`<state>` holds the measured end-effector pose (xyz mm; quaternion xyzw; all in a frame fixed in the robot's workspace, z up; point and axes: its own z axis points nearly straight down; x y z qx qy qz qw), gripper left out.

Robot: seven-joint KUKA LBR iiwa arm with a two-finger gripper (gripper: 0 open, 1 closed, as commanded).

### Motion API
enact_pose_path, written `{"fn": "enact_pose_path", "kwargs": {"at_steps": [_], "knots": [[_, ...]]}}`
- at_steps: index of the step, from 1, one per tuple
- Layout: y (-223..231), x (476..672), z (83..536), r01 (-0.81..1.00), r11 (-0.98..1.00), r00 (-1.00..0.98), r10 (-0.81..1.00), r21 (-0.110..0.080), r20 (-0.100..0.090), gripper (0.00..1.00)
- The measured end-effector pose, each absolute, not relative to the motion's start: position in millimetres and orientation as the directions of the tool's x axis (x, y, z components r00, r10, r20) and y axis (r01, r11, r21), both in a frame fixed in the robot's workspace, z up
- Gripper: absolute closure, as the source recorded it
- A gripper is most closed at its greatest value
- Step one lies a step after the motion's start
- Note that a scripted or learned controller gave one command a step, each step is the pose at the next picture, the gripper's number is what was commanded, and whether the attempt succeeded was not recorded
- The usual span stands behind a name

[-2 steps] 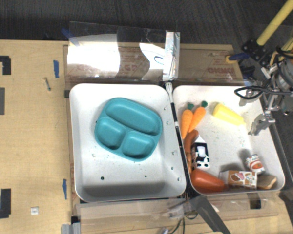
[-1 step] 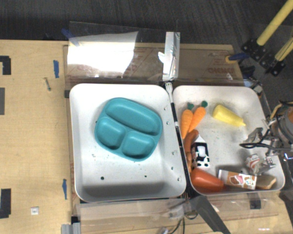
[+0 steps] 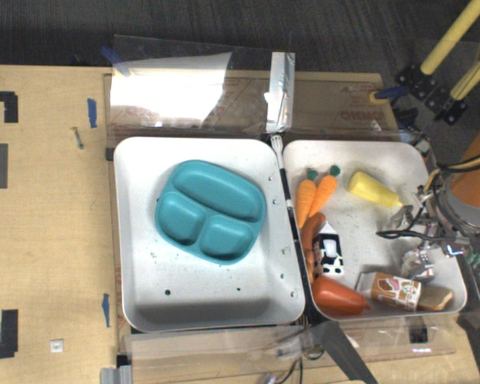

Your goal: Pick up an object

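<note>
Pincer: gripper (image 3: 406, 232) hung over the right bin (image 3: 400, 152) near its right edge; whether it was open or closed could not be told.
Nearest objects: brown carton (image 3: 397, 290) lay just below the gripper by the bin's near edge; yellow piece (image 3: 374, 189) lay above it, toward the far edge.
Left edge of right bin: two carrots (image 3: 315, 196), one black-and-white figure (image 3: 329, 254), one red-orange piece (image 3: 338, 295).
Left bin (image 3: 144, 294): one teal divided tray (image 3: 210, 210).
</note>
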<state>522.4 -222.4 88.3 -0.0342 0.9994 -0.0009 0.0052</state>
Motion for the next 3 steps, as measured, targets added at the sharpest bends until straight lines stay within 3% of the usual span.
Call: {"fn": "enact_pose_path", "kwargs": {"at_steps": [1,3], "knots": [[-221.9,581.2,87.7,-0.028,1.000,-1.000,-0.028,-0.002,-0.010,0.00],[-221.9,529.9,88.1,0.100,0.995,-0.995,0.100,0.000,-0.009,0.00]]}}
